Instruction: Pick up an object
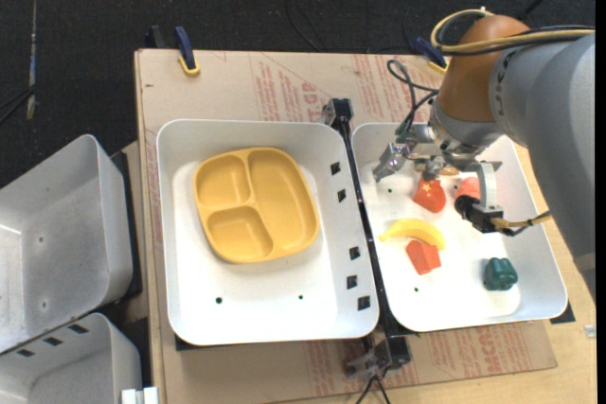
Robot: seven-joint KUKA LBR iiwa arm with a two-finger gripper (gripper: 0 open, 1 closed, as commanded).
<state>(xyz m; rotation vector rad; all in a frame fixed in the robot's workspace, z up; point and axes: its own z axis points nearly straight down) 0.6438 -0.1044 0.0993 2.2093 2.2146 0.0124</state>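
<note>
The right bin [540,298] holds several small objects. A red-orange piece [429,195] lies near its middle, with another red piece [467,187] just to its right. Below them are a yellow banana [414,231], an orange-red block [423,255] and a dark green object [499,273]. My gripper [417,162] hangs low over the bin's upper part, just above and left of the red-orange piece. I see nothing held in it. The wrist hides the bin floor behind it.
The left bin [189,298] holds a yellow divided plate [256,203]. A black divider [355,213] runs between the two bins. A black cable part [478,213] dangles from the wrist over the right bin. Grey tubs [57,222] stand off the bench at left.
</note>
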